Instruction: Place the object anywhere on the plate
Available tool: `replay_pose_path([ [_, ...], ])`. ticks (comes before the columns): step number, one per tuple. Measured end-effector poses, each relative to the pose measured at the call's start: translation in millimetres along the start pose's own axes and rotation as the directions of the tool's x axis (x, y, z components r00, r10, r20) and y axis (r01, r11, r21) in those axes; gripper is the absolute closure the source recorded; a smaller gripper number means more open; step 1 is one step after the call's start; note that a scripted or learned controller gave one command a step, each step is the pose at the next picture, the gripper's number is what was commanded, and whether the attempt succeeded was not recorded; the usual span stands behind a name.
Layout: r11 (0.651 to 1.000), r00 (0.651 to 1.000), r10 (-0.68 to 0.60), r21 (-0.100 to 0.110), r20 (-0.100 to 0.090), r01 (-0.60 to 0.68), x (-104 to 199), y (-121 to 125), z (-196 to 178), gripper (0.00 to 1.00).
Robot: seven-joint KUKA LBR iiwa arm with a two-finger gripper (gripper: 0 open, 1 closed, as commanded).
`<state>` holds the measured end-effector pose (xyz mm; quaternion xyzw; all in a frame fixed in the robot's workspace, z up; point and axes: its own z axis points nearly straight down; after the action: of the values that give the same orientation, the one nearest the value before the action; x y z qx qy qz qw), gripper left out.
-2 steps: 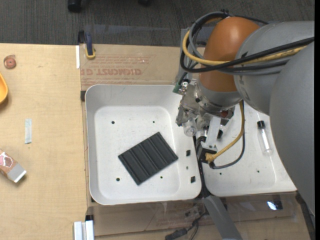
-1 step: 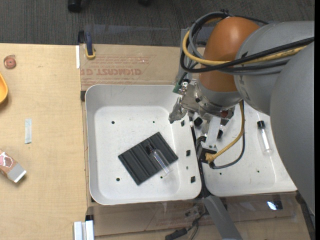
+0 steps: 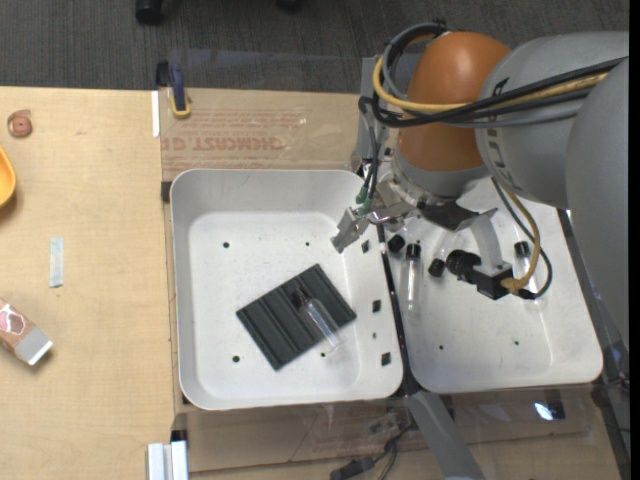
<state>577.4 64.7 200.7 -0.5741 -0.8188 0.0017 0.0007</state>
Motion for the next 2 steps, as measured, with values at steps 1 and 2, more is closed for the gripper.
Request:
replay_pose_path([
  [1,0.836,0.836,-0.548,-0.004,0.003,0.548,-4,44,9,0.00],
  [2,0.758,0.758,-0.652,-0.004,0.005,0.652,3,80,8,0.00],
])
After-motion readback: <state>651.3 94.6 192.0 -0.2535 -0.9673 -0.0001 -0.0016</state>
